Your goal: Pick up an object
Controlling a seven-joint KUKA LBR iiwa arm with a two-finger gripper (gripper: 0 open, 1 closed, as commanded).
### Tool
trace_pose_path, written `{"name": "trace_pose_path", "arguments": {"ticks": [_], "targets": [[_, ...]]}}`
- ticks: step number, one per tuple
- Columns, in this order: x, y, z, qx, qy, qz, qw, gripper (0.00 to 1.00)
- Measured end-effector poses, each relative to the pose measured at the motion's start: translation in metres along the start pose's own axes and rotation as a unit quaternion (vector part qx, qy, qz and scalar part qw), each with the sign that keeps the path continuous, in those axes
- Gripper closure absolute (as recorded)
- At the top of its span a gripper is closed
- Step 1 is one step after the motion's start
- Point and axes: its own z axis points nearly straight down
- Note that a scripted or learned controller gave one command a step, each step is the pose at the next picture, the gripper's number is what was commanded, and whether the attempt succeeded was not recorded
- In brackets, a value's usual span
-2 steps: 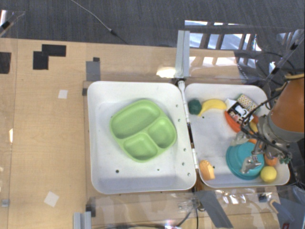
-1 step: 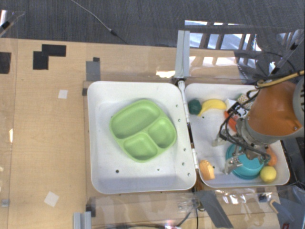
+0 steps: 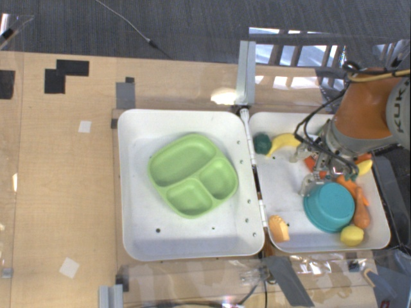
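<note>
1. Grey metal fingers of the gripper hang over the right bin, low above its floor; whether they are apart or together cannot be told, and nothing shows between them.
2. Just below the gripper sits a teal bowl, its upper rim touching or nearly touching the fingertips.
3. An orange carrot-like piece lies along the bowl's right side, and a yellow lemon rests at the bin's front right corner.
4. A yellow banana lies to the gripper's left, near the bin's back edge, with a dark green round item touching its left end beside the wall between the bins.
5. A small orange piece rests near the right bin's front left corner.
6. Another yellow item peeks out by the arm, partly hidden.
7. The left bin holds a light green divided plate, lying flat near its middle.
8. Both bins rest on the wooden tabletop.
</note>
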Motion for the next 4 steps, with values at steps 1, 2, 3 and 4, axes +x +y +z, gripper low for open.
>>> {"name": "trace_pose_path", "arguments": {"ticks": [1,2,3,4], "targets": [[0.041,-0.014,-0.001,-0.001,-0.003,0.032,0.9995,0.0],[0.08,0.012,-0.002,0.002,-0.004,0.018,0.9998,0.0],[0.099,0.057,-0.004,0.003,-0.006,-0.047,0.9989,0.0],[0.018,0.029,-0.001,0.001,-0.004,-0.079,0.9968,0.0]]}}
